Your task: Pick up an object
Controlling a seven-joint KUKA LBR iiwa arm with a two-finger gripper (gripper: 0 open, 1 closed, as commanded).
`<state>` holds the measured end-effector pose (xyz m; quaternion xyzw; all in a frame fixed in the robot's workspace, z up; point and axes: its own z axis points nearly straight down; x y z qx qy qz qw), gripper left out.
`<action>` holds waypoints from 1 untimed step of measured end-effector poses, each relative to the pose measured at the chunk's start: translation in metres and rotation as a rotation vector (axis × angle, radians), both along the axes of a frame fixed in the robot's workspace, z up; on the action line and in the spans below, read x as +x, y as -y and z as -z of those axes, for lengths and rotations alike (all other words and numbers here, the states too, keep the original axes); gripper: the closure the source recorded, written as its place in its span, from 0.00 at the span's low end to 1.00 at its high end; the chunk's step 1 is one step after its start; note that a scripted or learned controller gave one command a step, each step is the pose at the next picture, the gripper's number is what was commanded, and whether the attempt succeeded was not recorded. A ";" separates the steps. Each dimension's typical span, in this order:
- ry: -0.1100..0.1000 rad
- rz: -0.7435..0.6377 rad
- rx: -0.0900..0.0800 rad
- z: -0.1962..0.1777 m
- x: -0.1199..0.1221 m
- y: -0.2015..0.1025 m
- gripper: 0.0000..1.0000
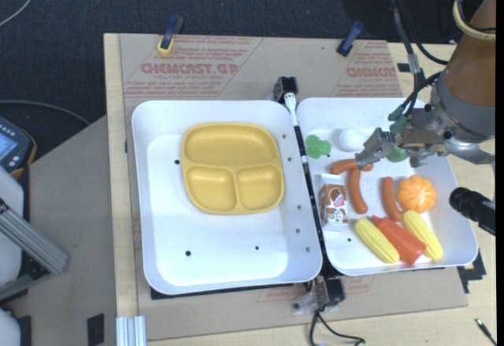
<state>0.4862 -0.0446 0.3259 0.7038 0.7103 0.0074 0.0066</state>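
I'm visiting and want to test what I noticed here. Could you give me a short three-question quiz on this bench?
1. True or false: the yellow divided plate lies in the left bin.
2. Which is nearest the gripper? A) orange B) white egg C) small carton
3. Fill in: two ears of ____ lie at the right bin's near edge, a red piece between them.

Key: 1 true; 2 B; 3 corn.
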 end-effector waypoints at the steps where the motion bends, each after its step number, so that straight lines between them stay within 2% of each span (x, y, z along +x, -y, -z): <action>1: -0.015 0.008 -0.002 -0.001 -0.001 0.003 1.00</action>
